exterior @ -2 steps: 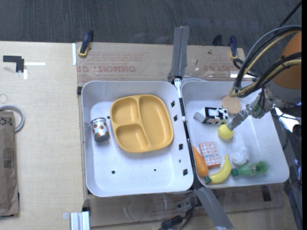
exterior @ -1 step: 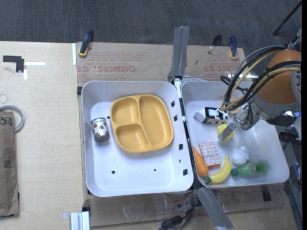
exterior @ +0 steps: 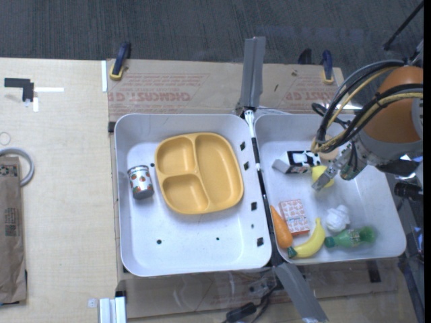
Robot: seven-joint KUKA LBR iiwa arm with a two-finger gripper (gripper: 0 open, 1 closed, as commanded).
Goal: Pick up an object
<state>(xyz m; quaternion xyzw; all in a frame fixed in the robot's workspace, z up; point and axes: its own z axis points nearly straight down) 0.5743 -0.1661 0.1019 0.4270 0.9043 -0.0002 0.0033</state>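
A yellow object (exterior: 318, 175) sits pinched in the tool (exterior: 326, 178), lifted clear so the banana (exterior: 310, 241) below stays undisturbed

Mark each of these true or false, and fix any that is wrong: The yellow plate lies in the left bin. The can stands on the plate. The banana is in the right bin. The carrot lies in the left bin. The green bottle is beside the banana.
1. The yellow plate lies in the left bin. True.
2. The can stands on the plate. False: it stands on the bin floor, left of the plate.
3. The banana is in the right bin. True.
4. The carrot lies in the left bin. False: it lies in the right bin, by its left wall.
5. The green bottle is beside the banana. True.
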